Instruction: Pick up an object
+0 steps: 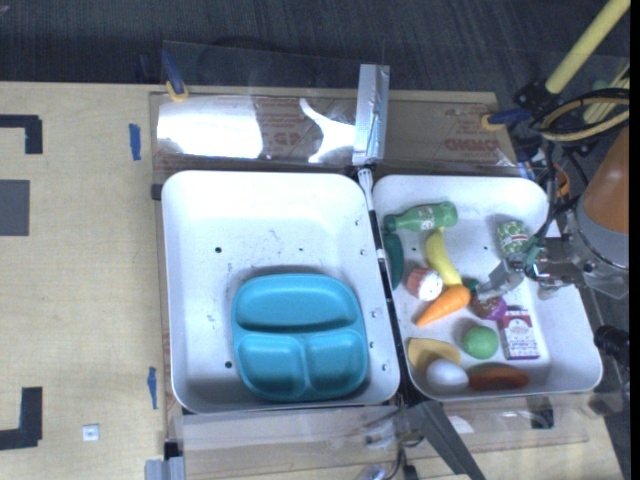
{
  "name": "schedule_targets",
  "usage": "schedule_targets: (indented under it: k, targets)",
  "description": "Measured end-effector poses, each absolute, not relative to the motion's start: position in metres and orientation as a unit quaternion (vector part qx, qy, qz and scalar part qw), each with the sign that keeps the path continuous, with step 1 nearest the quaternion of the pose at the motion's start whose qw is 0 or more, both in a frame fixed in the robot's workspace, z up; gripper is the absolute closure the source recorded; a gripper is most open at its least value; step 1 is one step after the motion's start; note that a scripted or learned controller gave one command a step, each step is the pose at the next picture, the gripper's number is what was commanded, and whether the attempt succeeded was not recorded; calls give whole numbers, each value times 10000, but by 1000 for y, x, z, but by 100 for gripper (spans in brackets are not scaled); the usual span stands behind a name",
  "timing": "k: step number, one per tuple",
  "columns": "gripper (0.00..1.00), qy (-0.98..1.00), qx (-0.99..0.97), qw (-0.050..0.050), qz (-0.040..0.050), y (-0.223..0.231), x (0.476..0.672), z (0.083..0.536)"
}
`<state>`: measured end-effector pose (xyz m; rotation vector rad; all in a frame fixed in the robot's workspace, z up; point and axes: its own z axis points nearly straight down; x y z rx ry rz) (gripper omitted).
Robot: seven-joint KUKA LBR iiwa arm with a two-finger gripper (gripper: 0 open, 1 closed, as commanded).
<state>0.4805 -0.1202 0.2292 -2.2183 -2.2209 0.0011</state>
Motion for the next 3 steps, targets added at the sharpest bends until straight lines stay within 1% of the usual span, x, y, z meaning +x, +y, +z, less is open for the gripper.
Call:
schedule_targets:
  k: [1, 2, 3]
  targets:
    - [0, -7948, -6069, 22, 7, -90, 534, 134]
    - [0, -8105, -5857, -46, -27, -83, 513, 268]
    - [0, -8150, -5794, 36, 17, -65, 532, 181]
